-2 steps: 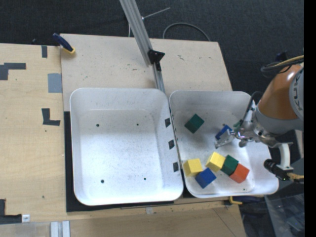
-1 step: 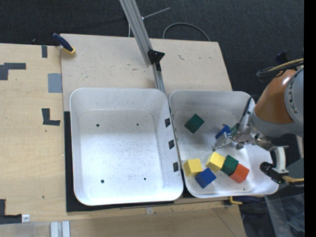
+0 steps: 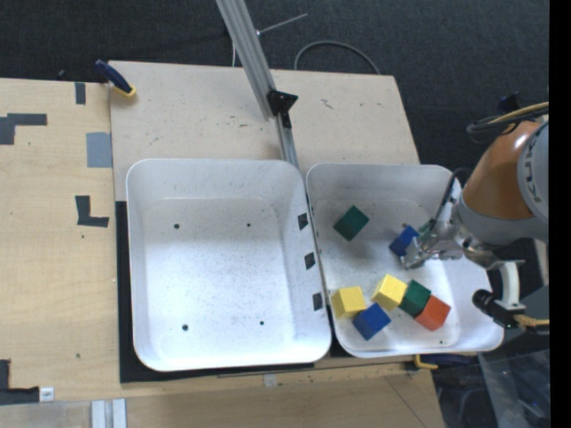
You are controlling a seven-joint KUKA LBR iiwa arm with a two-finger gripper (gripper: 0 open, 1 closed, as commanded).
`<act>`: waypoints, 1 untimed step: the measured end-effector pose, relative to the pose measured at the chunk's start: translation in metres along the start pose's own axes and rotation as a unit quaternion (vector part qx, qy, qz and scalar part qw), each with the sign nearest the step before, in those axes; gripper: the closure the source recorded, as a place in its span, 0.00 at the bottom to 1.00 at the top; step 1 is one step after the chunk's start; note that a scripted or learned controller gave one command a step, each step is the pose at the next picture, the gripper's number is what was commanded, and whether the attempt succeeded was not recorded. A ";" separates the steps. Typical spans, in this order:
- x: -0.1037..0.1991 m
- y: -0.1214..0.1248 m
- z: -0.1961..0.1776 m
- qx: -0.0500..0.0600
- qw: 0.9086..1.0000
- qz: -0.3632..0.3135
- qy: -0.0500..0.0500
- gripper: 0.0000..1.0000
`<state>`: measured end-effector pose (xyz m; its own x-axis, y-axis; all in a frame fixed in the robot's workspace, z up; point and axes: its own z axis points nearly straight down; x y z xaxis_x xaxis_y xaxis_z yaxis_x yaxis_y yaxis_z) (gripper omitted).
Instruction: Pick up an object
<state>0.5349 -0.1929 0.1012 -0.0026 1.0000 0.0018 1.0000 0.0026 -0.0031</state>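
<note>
Sitting low in the right bin [image 3: 375, 178], at the right of the frame's middle, a blue block [image 3: 403, 240] is lying right against the tip of the gripper [image 3: 416, 255], and it looks like the object being gone after. The gripper is reaching down into the bin from the frame's right, its metal tip touching or overlapping the block's lower right side. Whether the claw is gaping or closed cannot be told from here, and no block is plainly showing between its parts, so a hold cannot be claimed.

Judging from this, the task is sitting at the grasp stage: the approach looks done, while the closing, the lift and clearing the bin floor are all looking undone, since the block seems to be resting on the bin floor.

Spreading outward, a dark green block [image 3: 351, 223] is lying apart to the upper left of the blue one. Toward the bin's lower edge a cluster is lying close together: two yellow blocks [image 3: 349, 300] [image 3: 390, 290], a second blue block [image 3: 371, 320], a green block [image 3: 415, 298] and an orange-red block [image 3: 434, 313]. The left bin [image 3: 143, 185] is standing beside it, filling the frame's centre left.
</note>
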 end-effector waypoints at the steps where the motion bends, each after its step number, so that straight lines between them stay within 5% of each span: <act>1: -0.003 0.000 -0.063 -0.004 1.000 0.001 -0.002 1.00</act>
<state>0.5356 -0.1959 0.1640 -0.0012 1.0000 -0.0018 1.0000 0.0012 0.0047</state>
